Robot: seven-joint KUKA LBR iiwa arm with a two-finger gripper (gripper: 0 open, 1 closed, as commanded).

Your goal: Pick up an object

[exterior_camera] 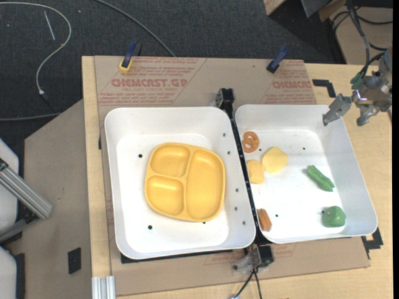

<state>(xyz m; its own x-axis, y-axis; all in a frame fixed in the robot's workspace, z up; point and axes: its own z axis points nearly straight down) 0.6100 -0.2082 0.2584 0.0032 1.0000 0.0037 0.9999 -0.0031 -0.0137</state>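
In the right bin [349,167], pretzel [250,141], lemon [275,160] and peppers lie unobstructed; jaws' state unclear.

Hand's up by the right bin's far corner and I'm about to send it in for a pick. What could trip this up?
1. The pretzel, the orange piece and the hot dog lie against the bin's left wall, so a finger may strike the rim.
2. The yellow lump touches the orange piece; a grasp there could nudge both.
3. The hand sits over the right bin rim at its far corner; a straight descent may hit the wall.
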